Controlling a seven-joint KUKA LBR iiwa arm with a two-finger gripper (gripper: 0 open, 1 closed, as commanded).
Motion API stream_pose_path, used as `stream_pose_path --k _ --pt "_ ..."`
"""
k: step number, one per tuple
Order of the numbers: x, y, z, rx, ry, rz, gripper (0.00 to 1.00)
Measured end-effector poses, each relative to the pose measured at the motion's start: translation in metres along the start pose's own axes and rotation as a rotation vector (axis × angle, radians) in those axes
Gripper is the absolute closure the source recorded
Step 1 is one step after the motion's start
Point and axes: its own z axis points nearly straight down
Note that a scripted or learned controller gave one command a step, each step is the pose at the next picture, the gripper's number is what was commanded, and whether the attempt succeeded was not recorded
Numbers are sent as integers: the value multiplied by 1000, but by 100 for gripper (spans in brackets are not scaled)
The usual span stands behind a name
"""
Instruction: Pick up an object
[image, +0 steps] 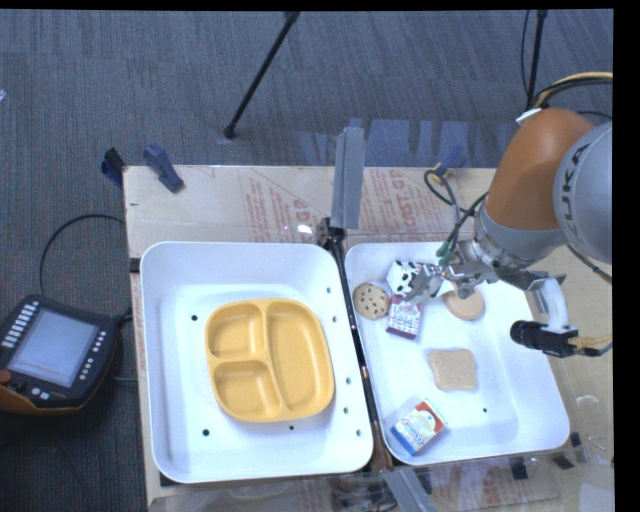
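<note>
Grey carpet all round the bench (250, 205), with 2 white bins on it: the left bin (165, 350) has a yellow divided plate (269, 359), and nearest in the right bin (520, 400) sits a small carton (418, 427), then a tan bread slice (453, 369). Further back are a pink packet (405, 318), a cookie (370, 300), a round cracker (465, 306) and a black-and-white toy (402, 276), with the gripper (432, 282) low beside the toy, can't tell if it's open or closed.

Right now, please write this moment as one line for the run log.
phase: reaching | tool: over right bin, near small packet | cookie: right bin | yellow tray: left bin
</note>
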Motion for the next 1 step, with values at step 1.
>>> stream_pose_path --k 1 --pt "-15 33 82 -7 -1 -71 0"
